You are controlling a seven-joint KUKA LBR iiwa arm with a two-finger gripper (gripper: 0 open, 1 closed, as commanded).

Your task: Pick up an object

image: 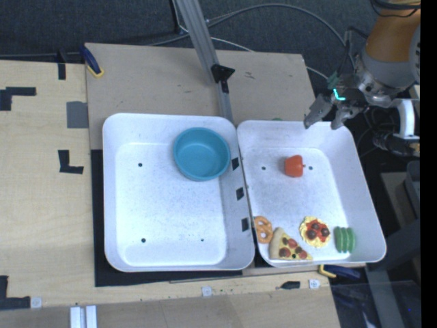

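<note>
Camera view: gripper point(326, 119) hangs spread and unladen over right white bin's point(365, 203) far rim. Small red block point(293, 166) lies below, apart.

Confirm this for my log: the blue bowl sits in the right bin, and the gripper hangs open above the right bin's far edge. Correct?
Not quite. The camera view shows the blue bowl in the left bin, not the right bin. The gripper does hang open above the right bin's far edge.
</note>
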